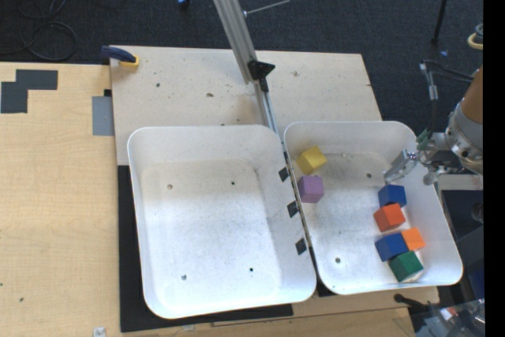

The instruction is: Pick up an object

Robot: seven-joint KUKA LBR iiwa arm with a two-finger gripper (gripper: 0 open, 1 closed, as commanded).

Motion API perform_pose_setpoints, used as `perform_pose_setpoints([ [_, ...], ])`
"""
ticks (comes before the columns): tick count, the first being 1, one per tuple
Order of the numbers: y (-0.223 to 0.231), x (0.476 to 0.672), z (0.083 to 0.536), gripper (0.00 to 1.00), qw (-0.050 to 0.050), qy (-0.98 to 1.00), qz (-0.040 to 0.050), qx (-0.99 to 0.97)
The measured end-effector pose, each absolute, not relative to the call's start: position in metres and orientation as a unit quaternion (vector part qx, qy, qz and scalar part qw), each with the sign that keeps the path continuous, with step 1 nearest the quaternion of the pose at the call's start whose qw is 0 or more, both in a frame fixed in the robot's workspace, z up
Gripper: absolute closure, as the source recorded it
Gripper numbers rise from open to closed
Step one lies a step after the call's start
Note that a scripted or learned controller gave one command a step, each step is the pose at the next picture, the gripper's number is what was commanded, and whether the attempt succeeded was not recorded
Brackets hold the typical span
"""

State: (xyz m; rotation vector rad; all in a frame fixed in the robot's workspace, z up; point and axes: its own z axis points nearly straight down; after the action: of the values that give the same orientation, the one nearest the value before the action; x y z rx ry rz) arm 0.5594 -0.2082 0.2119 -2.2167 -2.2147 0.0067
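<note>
At the right bin's [347, 130] right rim, hand [402, 164] above blue block [392, 194].

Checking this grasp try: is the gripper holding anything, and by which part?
Nothing is held: the gripper hangs above the blue block with no object in it.

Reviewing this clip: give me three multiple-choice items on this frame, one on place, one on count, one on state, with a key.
1. Which bin holds the blocks? A left B right C both
2. How many blocks are blue? A one B two C three
3. The purple block is: A touching the yellow block's lower edge B stacked on green C held by the hand

Key: B, all six lie in the right bin; B, blue blocks and; A, purple block sits against the yellow block, apart from the hand.
</note>
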Motion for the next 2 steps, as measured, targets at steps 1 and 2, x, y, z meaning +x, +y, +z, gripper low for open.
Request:
perform_pose_setpoints([
  [1, -0.208, 0.557, 0.168, 0.0, 0.004, -0.707, 0.0018, -0.707],
  [2, -0.207, 0.559, 0.115, 0.0, -0.007, -0.706, -0.0001, -0.708],
])
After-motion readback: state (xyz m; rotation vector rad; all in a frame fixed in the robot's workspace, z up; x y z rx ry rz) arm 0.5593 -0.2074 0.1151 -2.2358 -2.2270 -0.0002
